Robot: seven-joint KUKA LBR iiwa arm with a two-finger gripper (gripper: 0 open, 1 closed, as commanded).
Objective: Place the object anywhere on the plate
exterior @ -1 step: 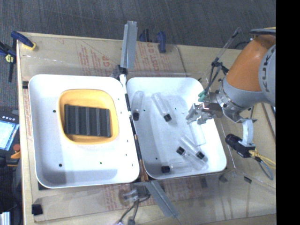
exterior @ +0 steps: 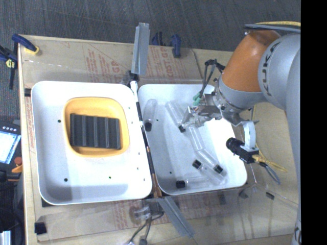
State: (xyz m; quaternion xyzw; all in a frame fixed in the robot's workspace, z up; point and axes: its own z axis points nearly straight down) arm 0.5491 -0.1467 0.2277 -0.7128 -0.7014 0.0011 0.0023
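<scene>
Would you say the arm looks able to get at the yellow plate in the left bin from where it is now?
Probably yes. The plate lies open from above in the left bin, with nothing over it. The end effector hangs over the right bin, so it must cross the divide.

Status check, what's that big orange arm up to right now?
Gripper low in right white bin, among clear plastic tubes. Yellow plate with dark ridged insert waits in left bin.

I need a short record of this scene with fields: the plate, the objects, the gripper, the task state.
plate: yellow plate with a dark ribbed insert, in the left bin
objects: clear tubes with black caps lying in the right bin
gripper: gripper low over the right bin, near the tubes
arm: grey arm with an orange band
task state: no tube on the plate yet
</scene>
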